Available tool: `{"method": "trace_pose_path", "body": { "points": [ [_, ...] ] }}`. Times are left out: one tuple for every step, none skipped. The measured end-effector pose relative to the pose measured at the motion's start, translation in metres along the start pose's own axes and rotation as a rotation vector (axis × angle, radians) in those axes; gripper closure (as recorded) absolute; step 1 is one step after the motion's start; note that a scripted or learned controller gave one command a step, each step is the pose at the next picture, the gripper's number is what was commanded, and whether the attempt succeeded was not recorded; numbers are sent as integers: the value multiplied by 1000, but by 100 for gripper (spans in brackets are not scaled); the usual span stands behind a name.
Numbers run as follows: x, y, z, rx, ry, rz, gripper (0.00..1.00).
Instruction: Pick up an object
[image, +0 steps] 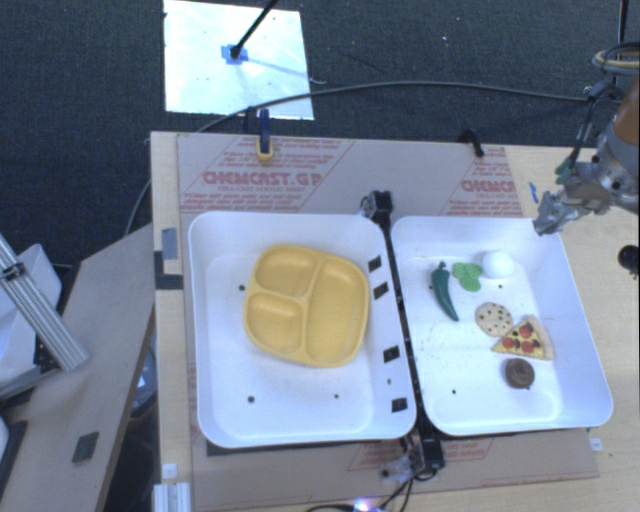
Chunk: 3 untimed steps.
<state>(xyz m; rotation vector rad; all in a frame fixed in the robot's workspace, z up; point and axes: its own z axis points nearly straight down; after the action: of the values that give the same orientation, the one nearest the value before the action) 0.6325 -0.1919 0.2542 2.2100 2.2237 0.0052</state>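
Yellow divided plate (305, 304) sits in the left bin (215, 400), while the right bin (580, 400) holds a green pepper (443, 291), a green leaf piece (467, 275), a white ball (497, 264), a cookie (493, 318), a pizza slice (524, 339) and a brown disc (519, 373). Gripper (550, 222) hangs at that bin's far right corner, above its rim, holding nothing; whether it is apart or together I cannot tell.

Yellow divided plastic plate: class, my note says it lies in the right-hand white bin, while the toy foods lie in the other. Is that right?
Not quite. The camera view shows the yellow divided plastic plate in the left-hand white bin; the toy foods, such as the pizza slice and round cookie, lie in the other, right-hand bin.
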Motion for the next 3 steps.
{"method": "trace_pose_path", "body": {
  "points": [
    [50,-11,14,7,3,-2,100],
    [103,-22,5,5,4,-3,100],
    [154,-32,-2,6,4,-3,100]
  ]
}}
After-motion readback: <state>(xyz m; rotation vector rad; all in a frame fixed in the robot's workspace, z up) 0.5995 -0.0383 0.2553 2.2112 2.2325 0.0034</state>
